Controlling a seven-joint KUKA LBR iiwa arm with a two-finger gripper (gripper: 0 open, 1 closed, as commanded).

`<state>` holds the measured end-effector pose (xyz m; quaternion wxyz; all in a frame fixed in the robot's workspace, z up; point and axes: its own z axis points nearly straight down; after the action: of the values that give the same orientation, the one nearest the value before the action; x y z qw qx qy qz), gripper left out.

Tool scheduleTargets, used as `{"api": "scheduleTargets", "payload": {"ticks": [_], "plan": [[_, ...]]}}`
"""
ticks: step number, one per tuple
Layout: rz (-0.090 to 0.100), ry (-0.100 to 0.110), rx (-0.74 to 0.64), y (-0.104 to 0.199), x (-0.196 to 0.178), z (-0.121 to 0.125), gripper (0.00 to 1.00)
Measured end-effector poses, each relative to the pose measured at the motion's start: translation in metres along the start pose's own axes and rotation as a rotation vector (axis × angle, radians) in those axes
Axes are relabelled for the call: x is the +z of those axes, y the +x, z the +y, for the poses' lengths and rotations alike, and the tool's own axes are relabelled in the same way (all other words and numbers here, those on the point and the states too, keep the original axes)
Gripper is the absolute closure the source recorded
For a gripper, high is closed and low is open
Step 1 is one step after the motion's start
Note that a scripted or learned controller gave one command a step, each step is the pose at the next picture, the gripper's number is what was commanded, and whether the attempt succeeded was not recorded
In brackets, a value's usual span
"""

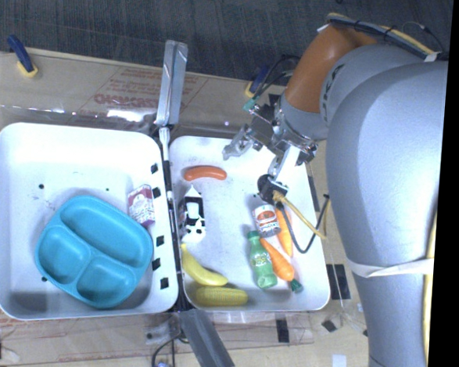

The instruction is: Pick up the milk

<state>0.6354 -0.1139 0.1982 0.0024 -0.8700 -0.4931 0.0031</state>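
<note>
The milk (193, 217) is a small white carton with black cow patches. It lies in the right bin (239, 152) against its left wall, below a sausage (204, 172). My gripper (252, 168) hangs over the upper middle of the right bin, up and to the right of the milk and apart from it. Its fingers (235, 148) are spread open with nothing between them.
The right bin also holds a banana (201, 269), corn (222, 296), a green bottle (262, 261), a carrot (280, 258) and a red-labelled bottle (266, 219) under the gripper. A blue divided plate (93, 249) and a small red-white packet (142, 205) are in the left bin.
</note>
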Motion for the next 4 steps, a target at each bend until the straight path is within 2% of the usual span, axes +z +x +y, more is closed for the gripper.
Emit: {"api": "scheduleTargets", "payload": {"ticks": [1,2,3,4], "plan": [[0.000,0.000,0.002,0.011,0.006,0.018,0.00],[-0.002,0.004,0.047,0.111,0.011,-0.068,0.00],[-0.004,0.007,0.217,0.064,0.012,-0.050,0.00],[-0.003,0.005,0.449,0.014,0.011,-0.060,0.00]]}}
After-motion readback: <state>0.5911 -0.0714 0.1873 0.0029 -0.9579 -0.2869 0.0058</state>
